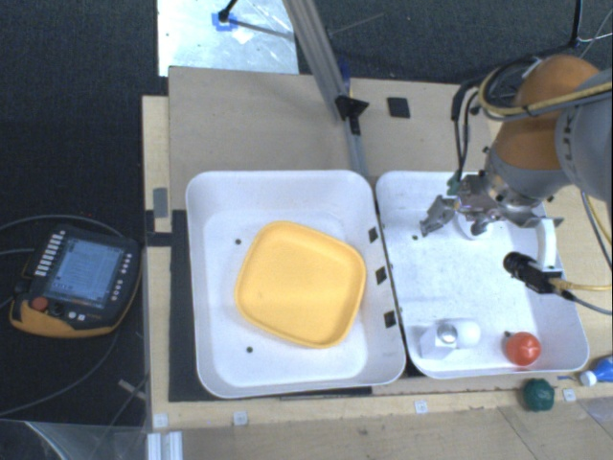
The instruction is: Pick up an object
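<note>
Plate [300, 283] in left bin [206, 257] — ball [522, 348] right

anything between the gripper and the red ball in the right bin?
Nothing visible. The gripper sits over the far part of the right bin; the red ball lies near its front rim. The white object lies left of the ball, off the line.

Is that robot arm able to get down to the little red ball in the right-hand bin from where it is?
Probably yes. The gripper hovers over the same bin's far end, and the red ball lies in the near corner with bare floor between; the white object lies well aside.
</note>
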